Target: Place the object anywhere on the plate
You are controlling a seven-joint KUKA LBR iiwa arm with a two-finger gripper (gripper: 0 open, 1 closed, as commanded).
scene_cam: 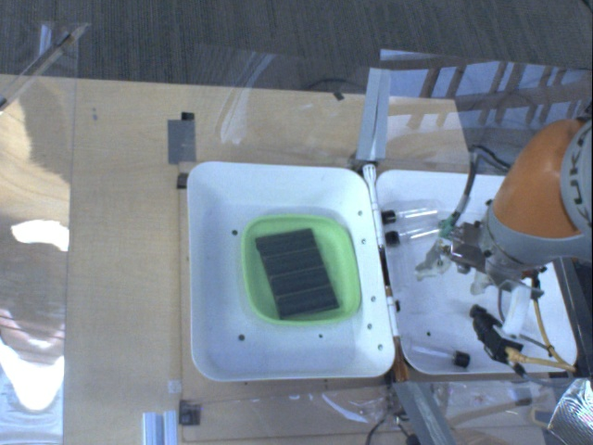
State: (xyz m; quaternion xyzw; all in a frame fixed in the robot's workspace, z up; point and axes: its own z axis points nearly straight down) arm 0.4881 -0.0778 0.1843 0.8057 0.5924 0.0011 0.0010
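This is a robotics lab or test cell — a pale wooden bench (111,276) stands on grey office-style carpet (232,17), with two shallow white bins, the left bin (208,341) and the right bin (417,193), fixed side by side and split by a metal divider post (373,119). Clear plastic shielding (37,156) rises around the bench, and the arm (547,193) — grey, with an orange band — trails loose yellow and black cables (519,341) over the right bin, all signs of an experimental rig.

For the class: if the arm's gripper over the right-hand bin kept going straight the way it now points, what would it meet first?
The gripper seems to point down and leftward, so it would probably first meet the right bin's white floor. Depth is unclear from this one slanted view.
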